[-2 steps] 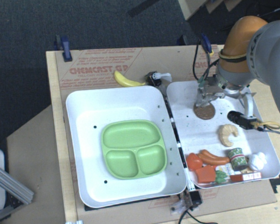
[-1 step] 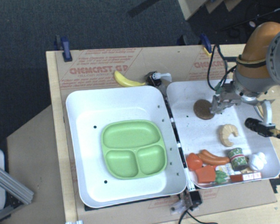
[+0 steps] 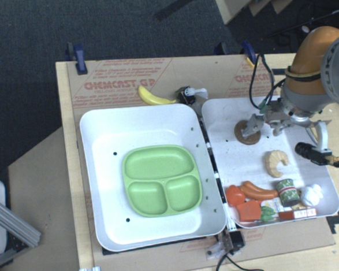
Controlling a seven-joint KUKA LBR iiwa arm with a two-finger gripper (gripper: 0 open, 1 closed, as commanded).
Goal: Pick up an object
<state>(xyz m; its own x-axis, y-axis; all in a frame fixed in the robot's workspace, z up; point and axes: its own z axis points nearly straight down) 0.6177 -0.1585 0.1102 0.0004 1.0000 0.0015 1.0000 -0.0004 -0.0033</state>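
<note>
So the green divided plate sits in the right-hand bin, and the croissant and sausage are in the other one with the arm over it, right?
Not quite. The camera view shows the green divided plate in the left bin, not the right. The rest stands: the croissant and sausage lie in the other bin, where the arm reaches in.

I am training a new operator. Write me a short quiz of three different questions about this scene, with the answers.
1. True or false: the green tray lies in the left bin.
2. Which lies outside both bins? A) croissant B) banana C) can
3. Fill in: the gripper is at a round brown ____ in the right bin.

Key: 1 true; 2 B; 3 disc.
</note>
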